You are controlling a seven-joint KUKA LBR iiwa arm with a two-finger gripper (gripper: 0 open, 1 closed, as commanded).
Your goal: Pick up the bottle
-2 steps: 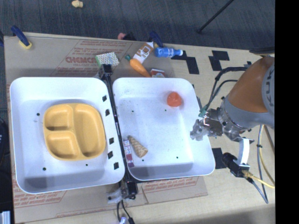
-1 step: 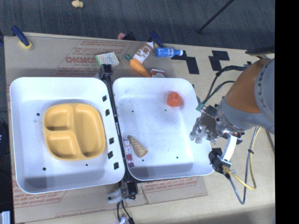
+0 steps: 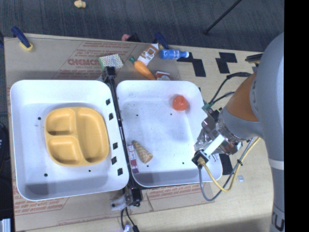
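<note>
Blue and lying on its side, the bottle (image 3: pixel 172 54) sits on the printed cardboard (image 3: pixel 77 62) beyond the far rim of the right bin (image 3: pixel 159 129) \- outside both bins, just beside a white and orange pack (image 3: pixel 148 55), with an orange carrot-like thing (image 3: pixel 144 70) a little nearer the rim. My pincer (image 3: pixel 206 135) hangs at the right bin's right-hand wall, toward its near corner, well apart from the bottle and with most of that wall's length between us. Whether it is released or clenched I cannot tell from this slant; what I can say is that nothing shows in its grasp, and the bottle plainly lies untouched where it is. So I judge the task as hardly begun: no approach made, no grip taken, no lift. The things closest to me are not what I want \- a red-orange ball (image 3: pixel 179 102) near the bin's far right corner and a small cone (image 3: pixel 142 152) by its left wall, while the left bin (image 3: pixel 24 129) carries a yellow divided tray (image 3: pixel 77 134). All that is left is everything: travel up past the bin's far corner, settle over the bottle across its narrow body, close on it and raise it. The neighbours lying close on its left could crowd that grip, I think.
</note>
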